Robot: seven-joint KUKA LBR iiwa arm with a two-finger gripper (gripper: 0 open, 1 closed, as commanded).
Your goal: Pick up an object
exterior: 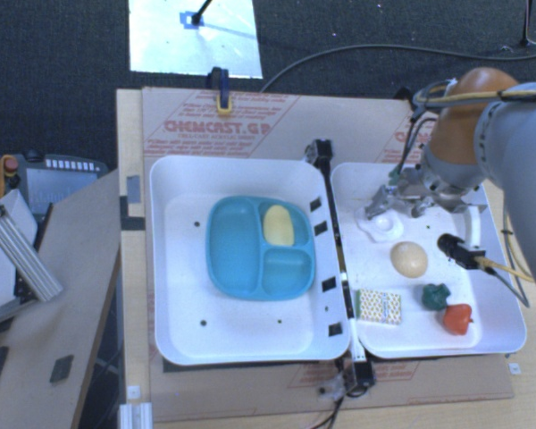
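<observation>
The left shallow white bin point(179, 329) lay well to the left of my fingers point(375, 209), and the right shallow white bin point(420, 338) lay under them. In the left bin sat a blue divided plastic plate point(241, 257), far from my reach, with a yellow oval piece point(279, 225) in its upper right compartment.

My gripper point(396, 209) hung over the far part of the right bin, fingers spread apart and nothing between them. A flat patterned rectangular packet point(378, 306) lay well nearer the camera than my fingertips, by the bin's left wall. A tan egg-shaped object point(409, 259) rested a little closer to me. A small flat white piece point(381, 227) lay just beside my left fingertip; I could not tell whether they touched. A red-orange lump point(456, 318) and a dark green lump point(436, 295) sat farthest off, side by side.
</observation>
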